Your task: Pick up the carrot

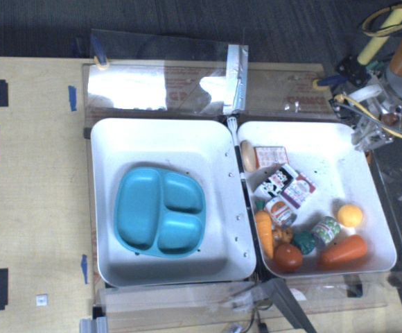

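Two shallow white bins sit side by side on the wooden worktop (pixel 28 207). Left bin (pixel 111 144): one turquoise plastic plate with three compartments (pixel 161 211). Right bin (pixel 326 141): one orange tapered carrot (pixel 342 251) lying near the front right corner, just beside one green-and-white can (pixel 324 230) and below one yellow ball (pixel 350 216); one red tomato (pixel 287 257); several small printed cartons, their writing too small to read. The claw (pixel 381 120) hangs over the bin's far right corner, well apart from the carrot; its opening cannot be made out.
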Controlling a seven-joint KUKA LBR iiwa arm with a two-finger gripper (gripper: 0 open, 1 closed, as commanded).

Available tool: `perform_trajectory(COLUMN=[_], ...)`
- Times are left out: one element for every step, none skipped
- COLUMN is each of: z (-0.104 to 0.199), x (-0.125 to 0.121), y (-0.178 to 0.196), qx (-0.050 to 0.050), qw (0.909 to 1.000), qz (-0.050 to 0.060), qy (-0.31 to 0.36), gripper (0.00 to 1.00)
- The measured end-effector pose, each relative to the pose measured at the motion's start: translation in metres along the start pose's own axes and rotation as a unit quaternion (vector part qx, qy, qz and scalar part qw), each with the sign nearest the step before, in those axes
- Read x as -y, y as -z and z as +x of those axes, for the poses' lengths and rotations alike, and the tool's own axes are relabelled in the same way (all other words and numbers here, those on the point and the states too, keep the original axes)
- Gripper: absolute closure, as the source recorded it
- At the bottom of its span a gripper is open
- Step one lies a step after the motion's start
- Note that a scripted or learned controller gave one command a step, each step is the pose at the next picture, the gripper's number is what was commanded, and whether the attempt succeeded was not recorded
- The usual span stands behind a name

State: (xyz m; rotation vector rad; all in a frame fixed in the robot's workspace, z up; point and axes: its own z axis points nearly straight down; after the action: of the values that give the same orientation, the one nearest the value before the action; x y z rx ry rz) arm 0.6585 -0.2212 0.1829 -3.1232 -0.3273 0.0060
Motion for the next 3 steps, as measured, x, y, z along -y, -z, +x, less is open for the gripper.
perform_trajectory(z=[-0.009,0.003,-0.031], x=[0.002,0.005,0.012], y=[0.000,-0.094,-0.094], qx=[0.000,-0.006,-0.008], qw=[1.0000,1.0000,1.0000], qz=[0.000,0.003,0.002], qy=[-0.003,0.007,0.000], gripper=[1.00,1.00,1.00])
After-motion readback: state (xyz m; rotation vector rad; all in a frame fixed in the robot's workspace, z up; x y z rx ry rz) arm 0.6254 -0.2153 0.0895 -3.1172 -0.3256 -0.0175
